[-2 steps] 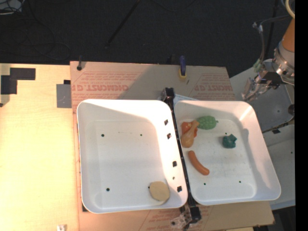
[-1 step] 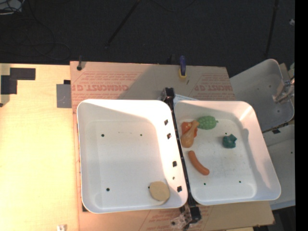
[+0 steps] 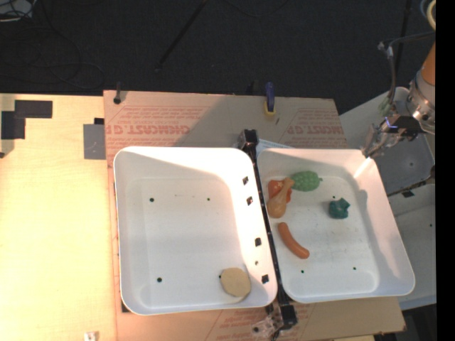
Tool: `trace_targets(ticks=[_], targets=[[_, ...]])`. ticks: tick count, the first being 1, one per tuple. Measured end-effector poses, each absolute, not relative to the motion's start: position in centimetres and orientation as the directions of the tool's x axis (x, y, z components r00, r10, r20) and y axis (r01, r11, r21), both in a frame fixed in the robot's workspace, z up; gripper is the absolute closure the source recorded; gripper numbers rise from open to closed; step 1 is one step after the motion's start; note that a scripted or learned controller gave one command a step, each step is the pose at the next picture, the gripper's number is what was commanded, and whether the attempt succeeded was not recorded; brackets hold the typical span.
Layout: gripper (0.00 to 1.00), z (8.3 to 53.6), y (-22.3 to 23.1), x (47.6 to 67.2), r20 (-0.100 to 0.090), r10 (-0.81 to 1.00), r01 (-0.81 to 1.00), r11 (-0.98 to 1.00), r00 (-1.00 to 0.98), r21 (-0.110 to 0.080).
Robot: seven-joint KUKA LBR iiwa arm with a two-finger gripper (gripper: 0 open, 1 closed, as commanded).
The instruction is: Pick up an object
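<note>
Nearest the camera, a tan disc [image 3: 234,283] lies alone in the left bin [image 3: 135,183], low in its right corner, close to the wall it shares with the right bin [image 3: 398,261]. That spot looks awkward: the wall would likely crowd a descending finger on one side. Next back, in the right bin, an orange sausage [image 3: 292,240] lies slantwise near the divider, with bare floor on all sides, so probably the easiest pick. Beyond it, a small teal piece [image 3: 338,208] sits by itself toward the right wall. Farther still, an orange-red lump [image 3: 279,196] and a green leafy piece [image 3: 306,181] lie touching or nearly so; at this range I cannot tell whether they overlap. Their closeness would make a clean single grasp harder. Both bins rest on cardboard sheets [image 3: 213,123] over the worktop [image 3: 50,212], clipped together at the shared wall, presumably to stop them sliding. Farthest, at the upper right, the arm [image 3: 430,69] stands outside the right bin's far corner, high and withdrawn, wrist angled down toward the bin. The claw [image 3: 378,139] hangs past that corner, well apart from every item and carrying nothing visible; whether it is spread or pressed together I cannot tell. No pick is under way.
</note>
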State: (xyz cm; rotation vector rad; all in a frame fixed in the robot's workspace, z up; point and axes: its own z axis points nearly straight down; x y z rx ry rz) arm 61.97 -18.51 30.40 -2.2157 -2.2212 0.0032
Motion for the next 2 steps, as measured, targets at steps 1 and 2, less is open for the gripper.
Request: trace_targets(ticks=[1,2], targets=[[1.0,36.1,-21.4,57.2,-0.001,1.0,1.0,-0.001,0.001,0.0],[1.0,32.7,-15.7,59.2,0.001,1.0,1.0,0.003,-0.003,-0.004]])
